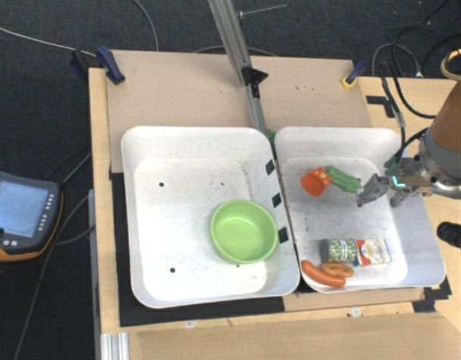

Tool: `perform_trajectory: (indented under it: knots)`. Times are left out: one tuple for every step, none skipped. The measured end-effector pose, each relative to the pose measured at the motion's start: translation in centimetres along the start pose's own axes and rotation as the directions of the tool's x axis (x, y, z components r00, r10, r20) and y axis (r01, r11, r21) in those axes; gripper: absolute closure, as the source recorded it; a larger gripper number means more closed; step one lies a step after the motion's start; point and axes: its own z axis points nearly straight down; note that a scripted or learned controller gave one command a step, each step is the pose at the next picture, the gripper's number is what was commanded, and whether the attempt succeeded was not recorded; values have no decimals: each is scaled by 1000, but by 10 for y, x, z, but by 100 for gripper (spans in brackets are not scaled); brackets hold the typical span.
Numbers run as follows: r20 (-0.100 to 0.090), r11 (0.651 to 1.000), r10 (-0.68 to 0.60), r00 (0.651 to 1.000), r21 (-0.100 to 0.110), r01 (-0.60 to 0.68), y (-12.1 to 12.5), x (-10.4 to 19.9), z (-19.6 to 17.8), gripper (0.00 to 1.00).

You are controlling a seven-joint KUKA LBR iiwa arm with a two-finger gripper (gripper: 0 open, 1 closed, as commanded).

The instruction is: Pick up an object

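With the gripper (372, 191) low over the right bin (411, 276), its fingers look spread apart with nothing between them, though their tips are small and dark here, so the exact gap is uncertain. Nearest candidate: the green stalk-like toy (343, 179), just beside the fingertips on the side away from the wrist, with an orange-red cup-shaped piece (315, 182) touching its far end. Nearer the camera than the gripper lie a small printed carton (356, 251) and a hot-dog toy (324, 273), touching each other. Well beyond, in the left bin (140, 201), sits a green bowl (244, 232).

Risks, as I judge them: the stalk is thin and lies at a slant, so closing off-centre could nudge it away or pinch only its tip. The orange-red piece against it may shift too.
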Motion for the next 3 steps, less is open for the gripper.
perform_trajectory:
  knots:
    - [0,1000,0,1000,0,0,0,0,0,0]
    - [-1,1000,0,1000,5,0,-4,1,62,0]
    - [-1,1000,0,1000,4,0,-5,1,114,0]
